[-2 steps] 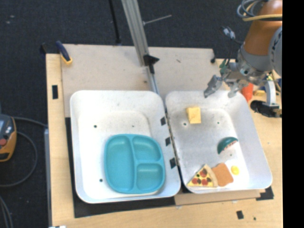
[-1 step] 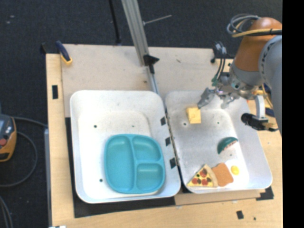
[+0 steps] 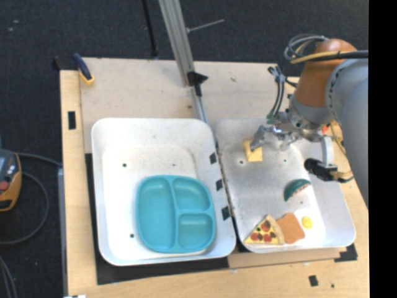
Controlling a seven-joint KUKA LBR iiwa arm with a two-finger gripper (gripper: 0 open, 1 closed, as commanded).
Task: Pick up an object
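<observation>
On your left stands the left bin, and in it lies a turquoise divided tray — flat, wide and with low walls, so a two-finger grasp on it would probably slip or only scrape the rim. Moving to the right bin, you find the small pieces: a yellow cheese block near the top, a pizza slice at the bottom edge, just beside it an orange piece and a small yellow piece, and a dark green piece a little higher. The gripper is low over the upper part of this bin, and the cheese block is just beside its left finger, perhaps touching it; I cannot tell how far the fingers are open, and I see nothing clearly held between them. The risk, as I judge it, is that the block sits beside the fingers and not between them — then a closing would only push it away or tip it, and the arm would lift with nothing. Also the block is close to the bin wall, which may stop the finger from going down fully
</observation>
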